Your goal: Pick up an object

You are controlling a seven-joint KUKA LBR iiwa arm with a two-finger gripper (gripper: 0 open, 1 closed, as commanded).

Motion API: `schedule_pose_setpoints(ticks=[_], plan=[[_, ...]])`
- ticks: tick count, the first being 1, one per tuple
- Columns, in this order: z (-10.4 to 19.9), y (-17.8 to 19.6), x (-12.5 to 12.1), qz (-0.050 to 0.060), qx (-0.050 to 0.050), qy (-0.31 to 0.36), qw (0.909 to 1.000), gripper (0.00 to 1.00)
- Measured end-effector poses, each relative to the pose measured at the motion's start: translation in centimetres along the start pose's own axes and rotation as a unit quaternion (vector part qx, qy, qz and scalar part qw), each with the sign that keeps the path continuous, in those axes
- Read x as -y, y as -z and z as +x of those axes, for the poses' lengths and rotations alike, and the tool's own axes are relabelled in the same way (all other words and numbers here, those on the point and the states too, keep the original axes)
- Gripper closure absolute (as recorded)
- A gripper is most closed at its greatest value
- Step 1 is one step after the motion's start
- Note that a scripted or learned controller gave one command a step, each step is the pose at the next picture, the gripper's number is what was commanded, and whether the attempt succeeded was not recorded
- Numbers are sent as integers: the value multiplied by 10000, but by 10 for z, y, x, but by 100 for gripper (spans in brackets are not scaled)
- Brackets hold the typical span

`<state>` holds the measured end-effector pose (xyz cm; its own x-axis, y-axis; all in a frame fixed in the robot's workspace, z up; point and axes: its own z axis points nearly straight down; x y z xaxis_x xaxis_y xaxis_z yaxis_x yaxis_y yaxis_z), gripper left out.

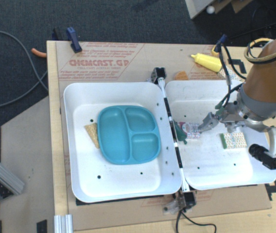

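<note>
cardboard-topped bench point(104, 62), two white bins; teal divided plate point(128, 134) in left bin point(79, 178), gripper point(210, 122) low over right bin point(215, 176) beside small packet point(189, 130) (finger spread impossible to tell)

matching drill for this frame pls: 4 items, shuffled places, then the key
Items:
1. teal divided plate
2. tan cracker-like piece
3. small wrapped packet
4. patterned green-edged packet

Places:
A. right bin, by the divider
B. left bin, middle
C. right bin, under the arm's wrist
D. left bin, tucked under the plate's left edge

Pairs: 1-B, 2-D, 3-A, 4-C
</note>
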<state>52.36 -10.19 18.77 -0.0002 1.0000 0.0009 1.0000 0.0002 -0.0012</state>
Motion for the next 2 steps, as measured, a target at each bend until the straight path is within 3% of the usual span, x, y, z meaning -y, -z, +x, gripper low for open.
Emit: schedule_pose_setpoints(ticks=[1,2], plan=[[-68,-13,-25,-14,14,-7,10000,0],[23,10,-52,-12,1,9,10000,0]])
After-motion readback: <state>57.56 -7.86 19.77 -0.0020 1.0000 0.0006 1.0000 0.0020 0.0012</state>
